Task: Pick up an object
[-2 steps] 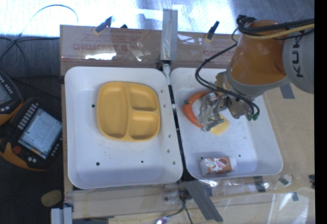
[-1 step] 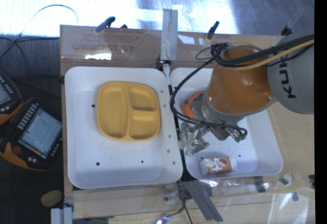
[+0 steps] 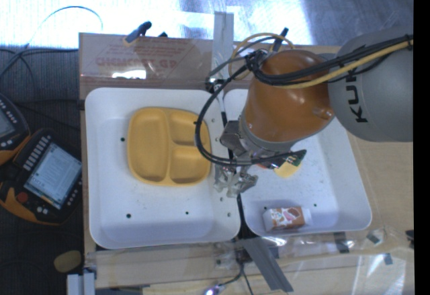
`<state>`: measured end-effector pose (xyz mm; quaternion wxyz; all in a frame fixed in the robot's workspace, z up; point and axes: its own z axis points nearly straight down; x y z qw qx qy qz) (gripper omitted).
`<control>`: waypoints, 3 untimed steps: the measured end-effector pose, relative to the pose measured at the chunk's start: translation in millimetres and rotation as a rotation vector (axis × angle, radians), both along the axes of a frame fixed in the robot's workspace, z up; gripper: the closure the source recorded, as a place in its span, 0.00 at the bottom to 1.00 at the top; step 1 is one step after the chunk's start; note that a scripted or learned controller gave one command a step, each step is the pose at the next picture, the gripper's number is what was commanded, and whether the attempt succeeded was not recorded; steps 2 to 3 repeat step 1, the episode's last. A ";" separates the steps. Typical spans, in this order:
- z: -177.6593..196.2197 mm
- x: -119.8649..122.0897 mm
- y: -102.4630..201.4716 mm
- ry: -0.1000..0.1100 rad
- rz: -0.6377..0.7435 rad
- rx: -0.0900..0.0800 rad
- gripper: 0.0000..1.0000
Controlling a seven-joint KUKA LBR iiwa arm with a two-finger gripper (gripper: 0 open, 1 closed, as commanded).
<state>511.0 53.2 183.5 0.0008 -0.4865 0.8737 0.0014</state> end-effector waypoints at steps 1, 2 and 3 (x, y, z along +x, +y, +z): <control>56.9 14.8 -33.6 -0.002 0.236 0.000 1.00; 56.9 14.8 -33.6 -0.002 0.236 0.000 1.00; 56.9 14.8 -33.6 -0.002 0.236 0.000 1.00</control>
